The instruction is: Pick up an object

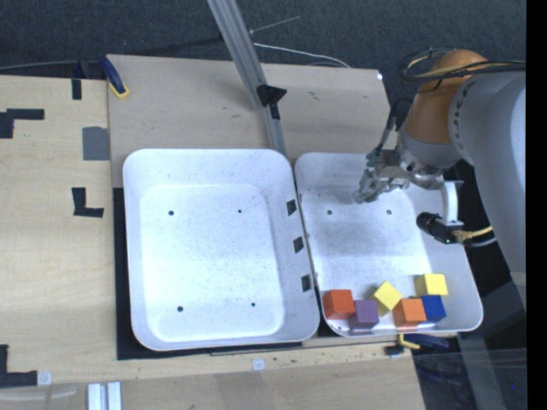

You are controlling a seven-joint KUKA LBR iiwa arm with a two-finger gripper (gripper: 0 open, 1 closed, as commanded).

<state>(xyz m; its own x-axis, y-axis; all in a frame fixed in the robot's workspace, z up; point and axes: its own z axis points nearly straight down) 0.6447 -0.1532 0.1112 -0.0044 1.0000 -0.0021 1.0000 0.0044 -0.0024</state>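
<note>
Blocks cluster at the right bin's (444,254) near edge: an orange block (339,302), purple block (367,313), two yellow, another orange, one blue. Farther back, the gripper (369,190) hangs over that bin's far end, well apart from them; whether its jaws are open, I cannot tell.

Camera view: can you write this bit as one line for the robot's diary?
two-finger gripper: over far end of right white bin, holding nothing seen | small coloured blocks: clustered at near end | step: none picked yet

6 small blocks (389,301) along right bin's (342,229) near edge
</note>
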